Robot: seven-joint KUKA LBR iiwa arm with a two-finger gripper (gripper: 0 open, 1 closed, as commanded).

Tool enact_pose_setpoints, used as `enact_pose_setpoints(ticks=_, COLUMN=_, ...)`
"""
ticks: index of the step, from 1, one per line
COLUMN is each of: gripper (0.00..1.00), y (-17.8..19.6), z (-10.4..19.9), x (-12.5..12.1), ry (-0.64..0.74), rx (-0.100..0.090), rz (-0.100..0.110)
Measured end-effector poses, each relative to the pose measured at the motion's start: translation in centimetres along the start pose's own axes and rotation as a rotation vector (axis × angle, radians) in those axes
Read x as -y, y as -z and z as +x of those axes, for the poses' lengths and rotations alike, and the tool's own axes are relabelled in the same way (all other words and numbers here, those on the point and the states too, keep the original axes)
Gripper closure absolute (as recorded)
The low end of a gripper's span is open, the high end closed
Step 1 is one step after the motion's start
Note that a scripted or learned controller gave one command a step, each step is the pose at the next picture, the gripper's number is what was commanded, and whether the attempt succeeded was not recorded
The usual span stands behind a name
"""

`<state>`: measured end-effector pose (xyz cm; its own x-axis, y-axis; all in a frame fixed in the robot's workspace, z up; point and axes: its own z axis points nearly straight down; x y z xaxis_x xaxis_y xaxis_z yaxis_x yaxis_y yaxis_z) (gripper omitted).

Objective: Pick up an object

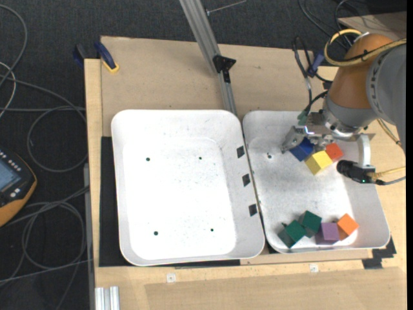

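Seven blocks in right bin (361,202) (three under wrist) | gripper (314,138): finger state unclear

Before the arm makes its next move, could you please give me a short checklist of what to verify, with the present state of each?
1. Gripper is over the right white bin: ok.
2. Target nearby: small blue cube, yellow cube and orange-red cube lie just below the gripper: ok.
3. Target isolated: those three cubes are crowded together: not ok.
4. An object is between the fingers: cannot tell.
5. Other blocks out of the way: two green blocks, purple block and orange block sit at the bin's near edge: ok.
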<state>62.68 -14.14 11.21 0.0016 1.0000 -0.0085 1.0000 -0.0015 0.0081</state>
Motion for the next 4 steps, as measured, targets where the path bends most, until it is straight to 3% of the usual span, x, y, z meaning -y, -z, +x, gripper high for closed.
enact_pose_setpoints(ticks=1, gripper=1.0, y=1.5, z=0.1, x=-0.3, ry=0.002, rx=-0.002, rz=-0.008)
enact_pose_setpoints(ticks=2, gripper=1.0, y=6.0, z=0.3, x=-0.2, ry=0.003, rx=-0.008, rz=0.002)
enact_pose_setpoints(ticks=4, gripper=1.0, y=17.7, z=0.6, x=0.0, ry=0.004, rx=-0.007, rz=0.0)
